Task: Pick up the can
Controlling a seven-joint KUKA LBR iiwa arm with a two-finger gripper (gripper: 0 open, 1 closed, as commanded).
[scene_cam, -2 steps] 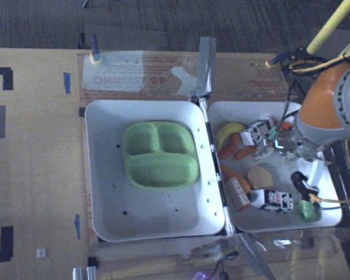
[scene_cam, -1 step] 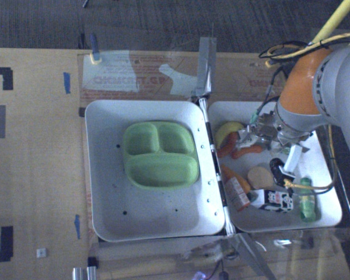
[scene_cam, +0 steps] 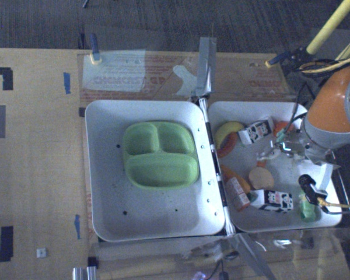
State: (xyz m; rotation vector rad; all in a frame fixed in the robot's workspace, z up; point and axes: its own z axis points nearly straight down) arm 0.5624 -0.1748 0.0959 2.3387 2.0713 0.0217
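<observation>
A small reddish-brown can (scene_cam: 238,193) lies on its side in the right bin (scene_cam: 245,220), near the bin's left wall and front edge. The gripper (scene_cam: 275,150) hangs over the middle of that bin, up and to the right of the can and apart from it. Its metal tip is just above a tan round object (scene_cam: 261,178). The grey arm with its orange band (scene_cam: 333,107) comes in from the right.
The right bin also holds a yellow-green fruit (scene_cam: 228,133), two white cartons with black print (scene_cam: 256,132) (scene_cam: 275,200), an orange item (scene_cam: 280,126) and a green item (scene_cam: 308,210). A green divided plate (scene_cam: 160,154) sits in the left bin (scene_cam: 105,214).
</observation>
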